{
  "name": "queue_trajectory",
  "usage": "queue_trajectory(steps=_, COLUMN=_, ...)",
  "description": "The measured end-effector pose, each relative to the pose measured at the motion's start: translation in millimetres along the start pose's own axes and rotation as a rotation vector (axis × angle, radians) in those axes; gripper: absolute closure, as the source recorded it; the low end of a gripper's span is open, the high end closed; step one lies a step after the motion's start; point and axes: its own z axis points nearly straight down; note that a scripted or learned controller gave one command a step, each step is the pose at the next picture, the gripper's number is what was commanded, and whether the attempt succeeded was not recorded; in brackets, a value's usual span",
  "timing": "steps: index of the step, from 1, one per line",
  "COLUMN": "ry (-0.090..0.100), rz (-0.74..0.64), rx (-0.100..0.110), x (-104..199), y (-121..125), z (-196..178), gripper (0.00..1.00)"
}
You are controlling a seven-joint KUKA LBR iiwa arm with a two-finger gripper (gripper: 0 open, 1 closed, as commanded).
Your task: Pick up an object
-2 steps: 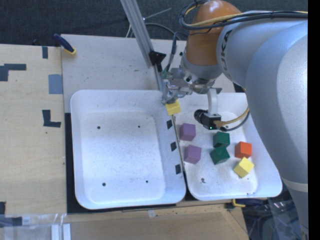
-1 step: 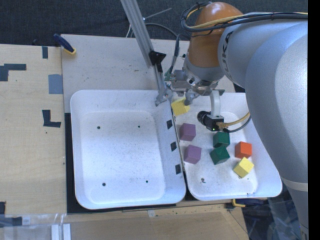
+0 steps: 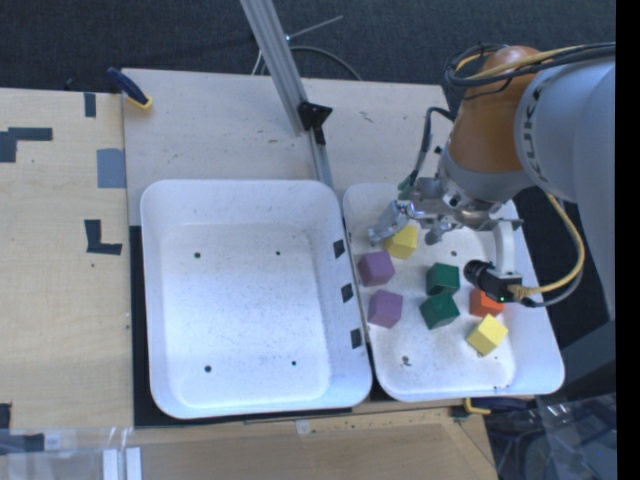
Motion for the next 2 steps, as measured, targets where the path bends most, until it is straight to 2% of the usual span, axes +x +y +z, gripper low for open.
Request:
queue_trajectory(steps=1, ry=0.000, rz=-0.002, rx=0.001, x=-60.8, y=-8.2, z=29.9, gripper=0.00)
queue_trajectory(steps=2, ry=0.003, rz=-0.010, rx=-0.007, x=-52.1, y=-16.9, z=80.2, gripper=0.00)
